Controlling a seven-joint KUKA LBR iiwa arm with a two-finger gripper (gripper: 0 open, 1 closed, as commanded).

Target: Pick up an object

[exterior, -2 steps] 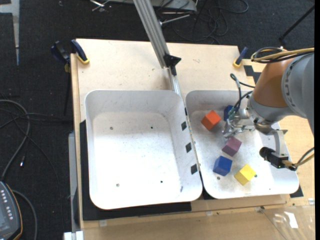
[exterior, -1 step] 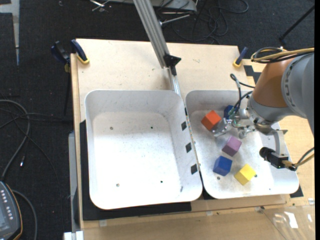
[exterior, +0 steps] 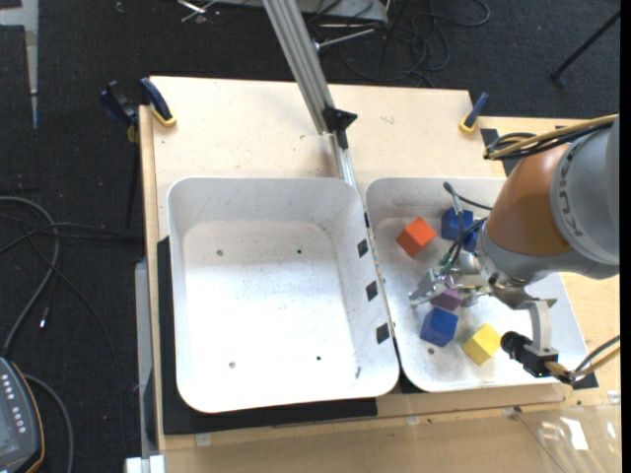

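Gripper (exterior: pixel 446 289) in right bin (exterior: pixel 394 264), finger state unclear; purple block (exterior: pixel 449 300) just beneath, blue block (exterior: pixel 439 326) at 6, orange block (exterior: pixel 417 236) at 11, yellow block (exterior: pixel 482 344) at 5.

Two bins side by side on the bench (exterior: pixel 256 126): left bin (exterior: pixel 197 205), right bin (exterior: pixel 389 200), touching along the shared rims. In the right bin, a cluster of small blocks: one block (exterior: pixel 417 235) toward the far left part, another (exterior: pixel 455 224) just to its right and partly behind the arm (exterior: pixel 552 215). Nearer the camera, a block (exterior: pixel 439 326) toward the middle, and a further block (exterior: pixel 482 344) just right of it, close to the near rim. Between the far and near blocks, a small block (exterior: pixel 448 299) right at the gripper (exterior: pixel 446 286). Over the right bin's right half, the arm, reaching in from the right. Behind the bins, a slanted rail (exterior: pixel 296 47) running down to the gap between them.
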